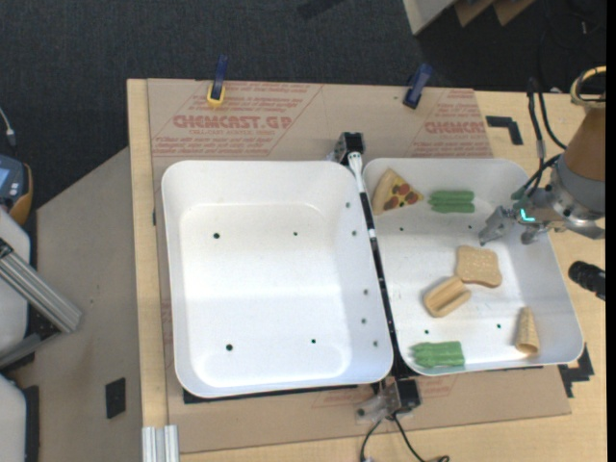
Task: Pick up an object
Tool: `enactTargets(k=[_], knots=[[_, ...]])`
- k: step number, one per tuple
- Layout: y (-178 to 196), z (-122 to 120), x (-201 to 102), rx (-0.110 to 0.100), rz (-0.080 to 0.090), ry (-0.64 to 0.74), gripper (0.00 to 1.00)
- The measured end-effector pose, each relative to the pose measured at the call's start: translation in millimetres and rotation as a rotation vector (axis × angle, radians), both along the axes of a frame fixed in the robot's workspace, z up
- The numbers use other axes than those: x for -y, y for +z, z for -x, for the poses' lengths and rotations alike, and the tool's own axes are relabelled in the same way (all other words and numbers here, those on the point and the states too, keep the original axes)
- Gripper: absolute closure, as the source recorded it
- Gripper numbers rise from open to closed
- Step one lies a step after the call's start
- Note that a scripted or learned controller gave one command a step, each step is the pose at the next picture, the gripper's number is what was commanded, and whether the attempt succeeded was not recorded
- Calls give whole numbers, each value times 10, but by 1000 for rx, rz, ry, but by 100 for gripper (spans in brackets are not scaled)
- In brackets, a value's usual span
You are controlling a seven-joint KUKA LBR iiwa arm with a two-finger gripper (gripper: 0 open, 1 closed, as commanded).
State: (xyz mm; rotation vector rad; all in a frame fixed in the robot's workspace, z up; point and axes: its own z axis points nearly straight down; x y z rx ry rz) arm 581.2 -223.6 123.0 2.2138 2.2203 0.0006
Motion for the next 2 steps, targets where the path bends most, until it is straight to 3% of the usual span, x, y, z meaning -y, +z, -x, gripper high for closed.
enactTargets(k=[1, 2], knots=[[-398, 740, -31, -10, -14, -3, 0], [158, 16, -1, 7, 1, 2, 0]])
